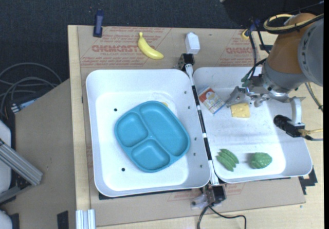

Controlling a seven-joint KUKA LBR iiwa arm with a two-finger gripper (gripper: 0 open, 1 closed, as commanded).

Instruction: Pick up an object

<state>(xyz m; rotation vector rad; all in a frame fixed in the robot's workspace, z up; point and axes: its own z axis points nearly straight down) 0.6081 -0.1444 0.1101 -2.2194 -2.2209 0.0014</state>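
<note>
From my station: end effector (245, 97) low over the upper part of the right bin (303, 158), arm reaching in from the right. I can't tell how it's set; I see nothing held in it.

Closest candidate is the yellow block (240, 111), lying on the bin floor just beside the tip. A small red-and-white carton (211, 100) lies near it, toward the divider. Two green items sit well apart along the near edge: a leafy piece (227, 158) and a rounder one (260, 160). Left bin (97, 86) holds a blue divided tray (150, 135). A banana (149, 48) rests on the table (128, 40) beyond the bins.

Risks, as I judge them: the yellow block looks flat, so a grasp may skate over it or nudge it into the carton. Descending between the two could catch both, or neither.
</note>
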